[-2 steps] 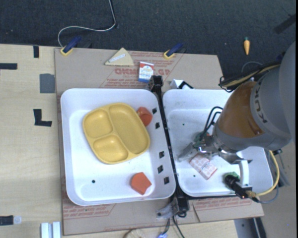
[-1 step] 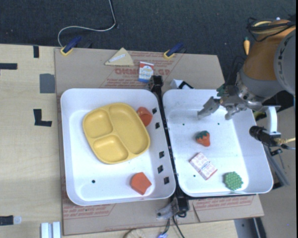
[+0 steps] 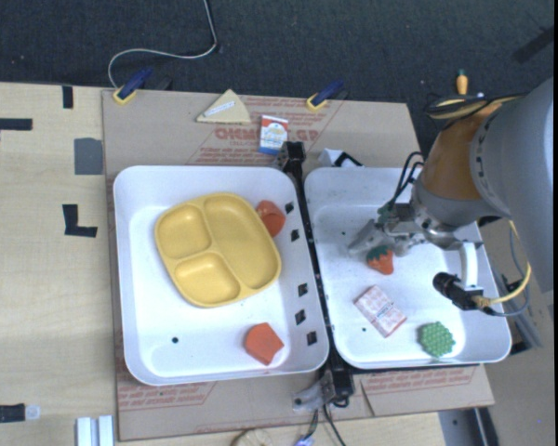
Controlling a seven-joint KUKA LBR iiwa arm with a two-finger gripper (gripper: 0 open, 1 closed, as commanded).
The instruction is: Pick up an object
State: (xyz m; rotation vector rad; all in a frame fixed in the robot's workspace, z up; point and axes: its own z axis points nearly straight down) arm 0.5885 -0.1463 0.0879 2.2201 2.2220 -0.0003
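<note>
Your end effector [image 3: 379, 240] sits low in the right bin [image 3: 344, 333], just above a small orange-red toy [image 3: 382, 262]. Finger spread: cannot tell.

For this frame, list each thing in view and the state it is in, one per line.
Gripper: low in the right bin, right at the small orange-red toy.
Small orange-red toy: lying in the right bin, touching the gripper tip.
Pink patterned packet: flat, untouched.
Green round toy: resting near the right bin's front corner.
Yellow divided plate: upright in the left bin.
Orange block: resting in the left bin.
</note>
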